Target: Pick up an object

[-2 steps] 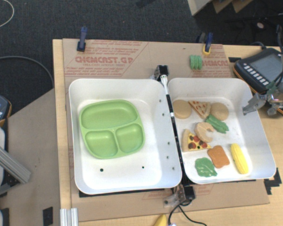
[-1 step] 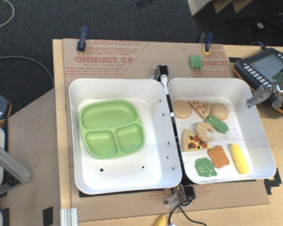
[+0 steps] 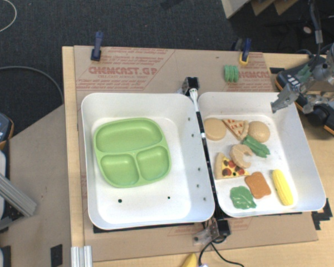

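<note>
Nothing is lifted yet: the pincer hangs over the upper right rim of the right bin, and whether it is spread I cannot tell. Toy food, such as the corn cob, lies inside that bin. The brown board beyond reads "CHEMCAST".

Bench surroundings, outside the bins.
Brown board printed in red lettering under both bins; blue clamp at its far edge, small green ridged piece lying on it; dark carpet beyond, white cable loop top left.
</note>
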`<state>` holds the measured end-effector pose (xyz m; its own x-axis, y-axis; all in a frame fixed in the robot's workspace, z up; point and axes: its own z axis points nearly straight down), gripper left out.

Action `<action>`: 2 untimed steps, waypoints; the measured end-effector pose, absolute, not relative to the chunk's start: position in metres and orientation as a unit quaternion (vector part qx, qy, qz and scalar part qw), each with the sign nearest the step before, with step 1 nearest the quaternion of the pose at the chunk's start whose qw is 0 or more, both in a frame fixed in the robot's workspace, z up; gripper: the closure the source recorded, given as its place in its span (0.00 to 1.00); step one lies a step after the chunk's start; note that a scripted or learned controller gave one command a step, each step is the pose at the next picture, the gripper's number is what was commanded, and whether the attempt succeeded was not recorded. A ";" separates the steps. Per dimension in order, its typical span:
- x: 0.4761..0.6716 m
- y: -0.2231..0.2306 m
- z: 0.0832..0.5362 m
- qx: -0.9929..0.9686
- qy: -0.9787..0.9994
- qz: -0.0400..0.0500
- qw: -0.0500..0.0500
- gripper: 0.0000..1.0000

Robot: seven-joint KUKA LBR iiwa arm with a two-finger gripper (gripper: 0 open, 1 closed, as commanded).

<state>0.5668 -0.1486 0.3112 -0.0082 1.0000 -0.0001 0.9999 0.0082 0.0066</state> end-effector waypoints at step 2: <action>0.571 -0.075 0.225 0.704 0.711 0.003 0.001 0.00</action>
<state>0.5706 -0.0753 0.2246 -0.0099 0.9999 0.0031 0.9999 0.0099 0.0061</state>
